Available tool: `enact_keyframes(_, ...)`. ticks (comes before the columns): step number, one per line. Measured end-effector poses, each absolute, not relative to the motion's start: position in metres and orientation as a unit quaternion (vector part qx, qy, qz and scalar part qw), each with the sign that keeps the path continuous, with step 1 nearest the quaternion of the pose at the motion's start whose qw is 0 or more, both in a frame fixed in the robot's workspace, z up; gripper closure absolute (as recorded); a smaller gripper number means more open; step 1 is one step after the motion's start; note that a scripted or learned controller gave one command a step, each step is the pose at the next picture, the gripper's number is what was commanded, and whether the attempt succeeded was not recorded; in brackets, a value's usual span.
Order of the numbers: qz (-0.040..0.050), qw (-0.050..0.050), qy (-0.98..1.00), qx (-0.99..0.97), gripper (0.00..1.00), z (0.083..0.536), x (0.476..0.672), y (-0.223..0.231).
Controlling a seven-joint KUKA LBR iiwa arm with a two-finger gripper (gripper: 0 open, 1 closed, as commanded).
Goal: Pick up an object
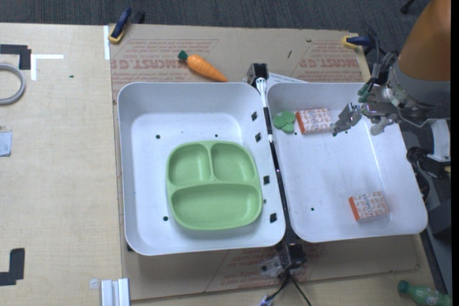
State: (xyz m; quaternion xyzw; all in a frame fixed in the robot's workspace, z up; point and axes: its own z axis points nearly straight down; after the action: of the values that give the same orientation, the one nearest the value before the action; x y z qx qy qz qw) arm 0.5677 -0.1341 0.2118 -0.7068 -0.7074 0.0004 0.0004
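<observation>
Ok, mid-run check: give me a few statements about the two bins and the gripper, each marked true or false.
1. The green divided plate lies in the left bin. True.
2. The toy carrot lies in the right bin. False: it lies on the cardboard behind the left bin, outside both.
3. Two small orange-and-white boxes are in the right bin, one near the back and one near the front. True.
4. The gripper holds the front box. False: it hangs beside the back box, far from the front one, and nothing is seen between its fingers.
5. A small green object lies next to the back box. True.
</observation>
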Motion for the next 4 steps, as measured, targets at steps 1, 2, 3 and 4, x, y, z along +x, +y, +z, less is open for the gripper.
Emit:
enact_keyframes(1,0.0003,0.000,-0.730,-0.683,0.00,0.092,0.619,-0.106)
enact_keyframes(2,0.0003,-0.001,-0.673,-0.740,0.00,0.168,0.659,-0.106)
enact_keyframes(3,0.0004,0.000,-0.728,-0.685,0.00,0.092,0.626,-0.102)
enact_keyframes(4,0.0237,0.027,-0.849,-0.527,0.00,0.089,0.644,-0.112)
